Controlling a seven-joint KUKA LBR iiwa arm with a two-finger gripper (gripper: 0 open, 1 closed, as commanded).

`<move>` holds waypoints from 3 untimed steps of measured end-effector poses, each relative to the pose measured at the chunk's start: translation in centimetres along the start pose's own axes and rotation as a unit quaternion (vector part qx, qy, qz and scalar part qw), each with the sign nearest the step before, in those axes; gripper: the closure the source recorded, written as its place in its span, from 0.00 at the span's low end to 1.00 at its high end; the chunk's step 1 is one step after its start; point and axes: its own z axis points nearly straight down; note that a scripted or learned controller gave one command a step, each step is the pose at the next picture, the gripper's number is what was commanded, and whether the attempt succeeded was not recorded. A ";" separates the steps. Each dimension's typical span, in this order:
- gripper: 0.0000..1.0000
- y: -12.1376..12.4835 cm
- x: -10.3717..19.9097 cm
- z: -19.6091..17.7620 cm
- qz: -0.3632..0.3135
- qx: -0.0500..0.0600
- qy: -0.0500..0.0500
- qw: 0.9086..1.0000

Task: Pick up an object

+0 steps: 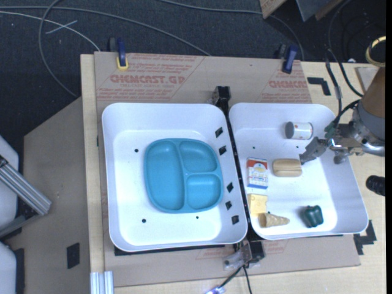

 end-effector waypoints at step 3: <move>1.00 0.5 -0.3 7.3 0.000 -0.003 -0.001 1.000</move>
